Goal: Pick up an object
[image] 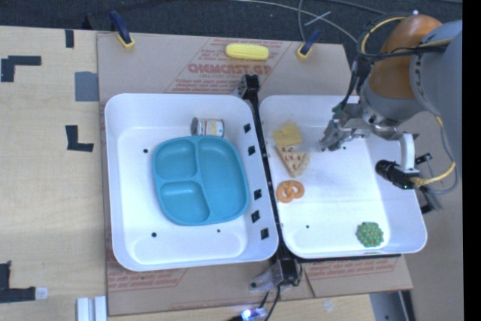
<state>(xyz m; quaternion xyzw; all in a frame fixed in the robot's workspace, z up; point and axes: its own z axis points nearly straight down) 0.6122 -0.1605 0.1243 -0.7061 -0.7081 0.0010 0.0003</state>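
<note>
The right bin holds a yellow cheese wedge, a waffle-patterned slice, an orange pretzel and a green broccoli piece. My gripper hangs over the upper middle of this bin, to the right of the cheese wedge and apart from it. Nothing shows between its fingers. The grey arm with its orange band reaches in from the upper right.
The left bin contains a blue divided plate and a small can behind it. A yellow banana-like piece lies on the cardboard beyond the bins. Cables loop across the dark floor at the back.
</note>
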